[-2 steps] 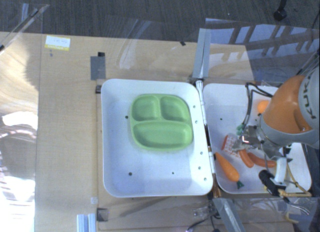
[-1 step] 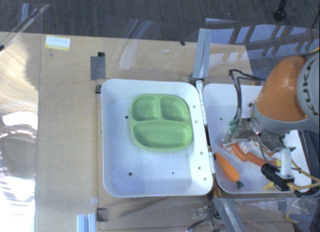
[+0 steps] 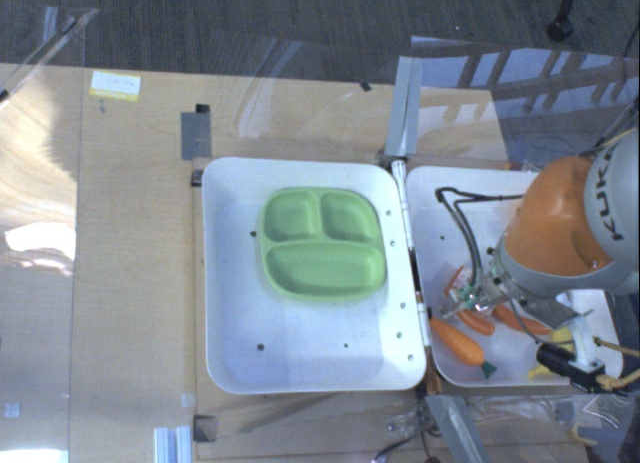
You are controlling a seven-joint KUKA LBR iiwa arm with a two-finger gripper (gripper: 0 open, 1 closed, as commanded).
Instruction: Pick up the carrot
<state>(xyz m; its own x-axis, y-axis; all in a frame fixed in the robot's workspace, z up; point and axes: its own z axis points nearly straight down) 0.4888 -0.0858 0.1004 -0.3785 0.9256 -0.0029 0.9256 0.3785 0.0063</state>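
Though fingers obscured, pincer point(image 3: 468, 298) low among carrots point(image 3: 458, 341) in right bin point(image 3: 428, 213), grip state indiscernible.

Divided plate point(image 3: 323, 243) in left bin point(image 3: 235, 341), carrots point(image 3: 457, 340) in right bin point(image 3: 425, 211) nr its front-left corner, gripper point(image 3: 472, 296) just above them.

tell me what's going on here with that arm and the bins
A grey robot arm with an orange band is reaching down into the right-hand shallow white bin, where several orange carrots lie. Its gripper sits low among them, just above one orange carrot with a green stem end near the bin's front left corner. The left white bin holds a green three-compartment plastic plate.
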